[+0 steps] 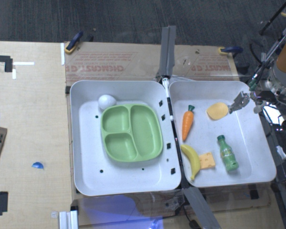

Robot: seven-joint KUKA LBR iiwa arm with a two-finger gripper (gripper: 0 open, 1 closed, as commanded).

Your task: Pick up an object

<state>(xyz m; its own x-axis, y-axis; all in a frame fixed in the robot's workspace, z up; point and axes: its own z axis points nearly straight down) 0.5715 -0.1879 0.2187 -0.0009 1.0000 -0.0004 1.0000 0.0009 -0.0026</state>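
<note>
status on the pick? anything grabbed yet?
Done: nothing lifted. Carrot, banana, cheese wedge and green bottle all lie in the right bin.
In hand: gripper sits beside the yellow piece; grasp unclear.
Left: close and lift.

Bench (28,128) bearing two white bins (86,175)

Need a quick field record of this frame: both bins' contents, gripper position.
left bin: green divided plate, white ball at the plate's upper-left corner
right bin: carrot, yellow lemon-like piece, banana, cheese wedge touching the banana, green bottle lying down
gripper: at the right bin's upper right, just right of the yellow piece
held: nothing seen between fingers
</note>
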